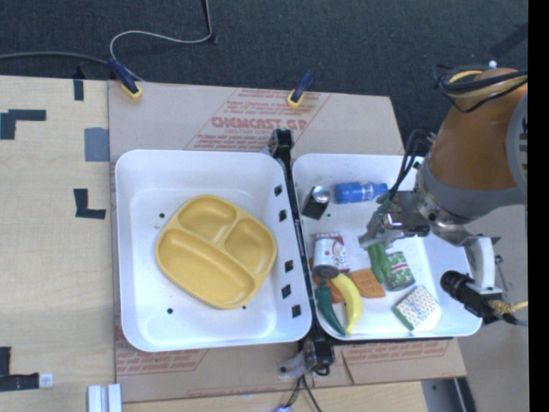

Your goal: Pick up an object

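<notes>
The arm is over the right bin (446,329), and this bin is full of small things. The left bin (129,256) has a yellow plate (216,250) with three parts in it.

The end effector (383,227) is low in the right bin, near the middle. Right under it is a green packet (391,267). It looks like the green packet is the thing to grab, but that is only a guess. Close by are a blue bottle (358,192) at the back, a small can (329,252) with red on it, a banana (347,299), an orange piece (369,283) and a box with little dots (417,306) at the front.

To do this well, the end effector should go straight down over one thing, not two. The things lie very close, so it could bump the can or the orange piece. It should close slowly and then lift straight up. The packet is flat, so it may slip out.

I cannot tell how the end effector stands, as the metal parts are too small and blurry to see. I cannot see anything held in it, and it may be touching the top of the green packet, but that is not clear
</notes>
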Tool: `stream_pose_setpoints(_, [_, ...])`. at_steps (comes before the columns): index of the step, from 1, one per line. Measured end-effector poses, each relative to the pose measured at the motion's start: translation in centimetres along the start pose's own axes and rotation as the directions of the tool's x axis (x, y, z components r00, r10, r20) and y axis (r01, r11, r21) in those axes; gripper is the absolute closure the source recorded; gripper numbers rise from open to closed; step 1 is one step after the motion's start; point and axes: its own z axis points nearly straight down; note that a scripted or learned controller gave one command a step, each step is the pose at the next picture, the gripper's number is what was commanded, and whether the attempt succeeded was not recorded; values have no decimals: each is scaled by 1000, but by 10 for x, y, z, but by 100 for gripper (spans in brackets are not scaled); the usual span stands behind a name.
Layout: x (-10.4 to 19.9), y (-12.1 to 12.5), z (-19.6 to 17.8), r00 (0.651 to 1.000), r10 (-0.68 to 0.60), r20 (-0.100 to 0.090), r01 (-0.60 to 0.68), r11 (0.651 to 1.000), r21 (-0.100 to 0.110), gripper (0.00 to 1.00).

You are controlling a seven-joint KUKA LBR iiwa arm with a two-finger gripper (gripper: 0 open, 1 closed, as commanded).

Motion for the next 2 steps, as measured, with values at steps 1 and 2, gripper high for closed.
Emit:
stream_pose_setpoints(1, [-5, 0, -1, 1000, 0, 0, 0, 1000, 0, 100])
stream_pose_setpoints(2, [6, 0, 2, 1000, 1, 0, -1, 1000, 0, 100])
